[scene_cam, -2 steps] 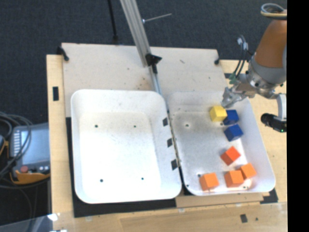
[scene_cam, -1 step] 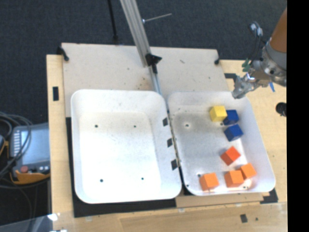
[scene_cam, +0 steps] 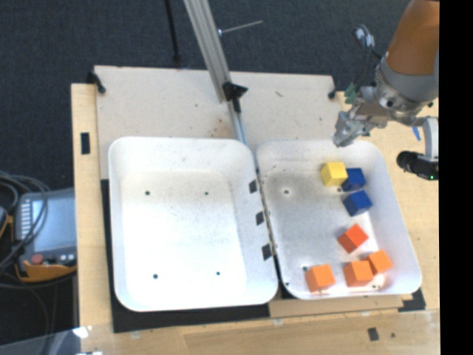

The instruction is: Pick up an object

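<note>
The tabletop (scene_cam: 85, 198) is of pale wood, with a lighter board lying on its far part, and around it the floor (scene_cam: 44, 35) is a dark carpet. Two shallow white bins stand side by side on it, their inner rims touching. The left bin (scene_cam: 118, 198) has a speckled bottom. The right bin (scene_cam: 295, 220) holds the blocks: a yellow block (scene_cam: 333, 172) touches a blue block (scene_cam: 354, 178), a second blue block (scene_cam: 358, 202) lies just beside them, a red-orange block (scene_cam: 353, 237) is near the middle right, and three orange blocks (scene_cam: 320, 277) are at the near edge. The claw (scene_cam: 346, 133) hangs above the far rim of the right bin, near the yellow block; I cannot tell how far it is open, and nothing is seen in it. A slanted metal rail (scene_cam: 207, 35) stands behind the bins, and a control pendant (scene_cam: 44, 224) with cables lies to the left.
</note>
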